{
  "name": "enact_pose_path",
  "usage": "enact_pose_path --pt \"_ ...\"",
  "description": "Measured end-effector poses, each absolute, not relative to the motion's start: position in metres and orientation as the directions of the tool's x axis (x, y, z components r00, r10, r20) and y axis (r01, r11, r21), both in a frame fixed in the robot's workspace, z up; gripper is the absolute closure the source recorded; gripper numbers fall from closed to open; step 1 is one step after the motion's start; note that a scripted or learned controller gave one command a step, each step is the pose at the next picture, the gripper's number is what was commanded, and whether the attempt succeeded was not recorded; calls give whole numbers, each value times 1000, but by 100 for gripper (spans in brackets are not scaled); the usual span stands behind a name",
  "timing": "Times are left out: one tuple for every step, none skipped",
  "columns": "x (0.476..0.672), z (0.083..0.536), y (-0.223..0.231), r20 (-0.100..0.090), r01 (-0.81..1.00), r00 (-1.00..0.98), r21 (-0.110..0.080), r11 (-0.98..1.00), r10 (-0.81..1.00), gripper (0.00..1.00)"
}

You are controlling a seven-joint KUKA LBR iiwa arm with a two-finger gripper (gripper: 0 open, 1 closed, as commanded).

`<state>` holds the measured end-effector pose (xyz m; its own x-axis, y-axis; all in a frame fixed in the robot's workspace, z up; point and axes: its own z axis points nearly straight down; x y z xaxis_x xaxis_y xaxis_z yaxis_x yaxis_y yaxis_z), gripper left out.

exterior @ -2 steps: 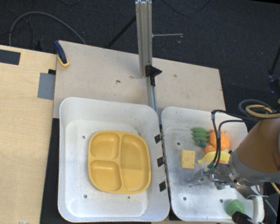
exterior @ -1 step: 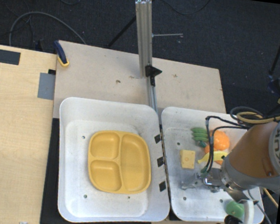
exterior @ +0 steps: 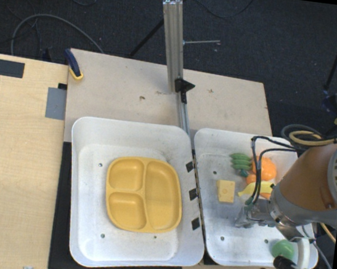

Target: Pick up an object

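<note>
**Gripper low in the right bin, among the small items**

You are looking down on 2 white bins side by side. The left bin (exterior: 79,236) holds a yellow plate (exterior: 144,194) with 3 compartments, lying flat near its middle.

In the right bin (exterior: 221,247) you can see a pale yellow block (exterior: 226,191) lying flat towards the middle. Further back sit a green item (exterior: 240,162) and, just right of it, an orange item (exterior: 267,169) with a yellow piece (exterior: 262,188) near it. A green and white item (exterior: 290,250) rests at the near right corner.

The arm (exterior: 311,182) comes in from the right and bends down over the right bin. Its gripper (exterior: 249,218) sits low, just right of the pale yellow block and nearer than the orange item. You cannot tell from this angle how its fingers stand or whether anything is between them.
</note>
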<state>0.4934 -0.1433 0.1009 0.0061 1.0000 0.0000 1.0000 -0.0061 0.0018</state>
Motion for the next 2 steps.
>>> enact_pose_path --pt "503 148 -142 0 1000 -1 1 1 1000 100" --pt "511 203 -135 0 1000 -2 3 2 1000 100"
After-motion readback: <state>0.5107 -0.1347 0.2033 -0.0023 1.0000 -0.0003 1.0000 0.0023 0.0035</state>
